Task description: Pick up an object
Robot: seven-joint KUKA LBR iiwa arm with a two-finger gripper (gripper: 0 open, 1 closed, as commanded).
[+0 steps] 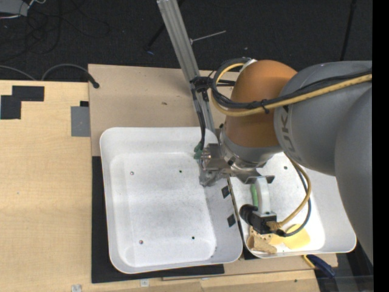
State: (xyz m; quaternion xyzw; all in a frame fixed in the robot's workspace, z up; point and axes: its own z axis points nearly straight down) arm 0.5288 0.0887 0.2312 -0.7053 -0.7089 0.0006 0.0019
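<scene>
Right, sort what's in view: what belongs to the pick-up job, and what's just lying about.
Job:
- gripper, low at the left bin's right edge
- left bin
- right bin
- yellowish and tan items in the right bin's near corner

Lying about:
- metal strut
- cables on the floor

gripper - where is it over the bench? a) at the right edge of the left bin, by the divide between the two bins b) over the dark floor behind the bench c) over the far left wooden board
a: the gripper hangs at the right side of the left bin, close to where it meets the right bin.
</scene>
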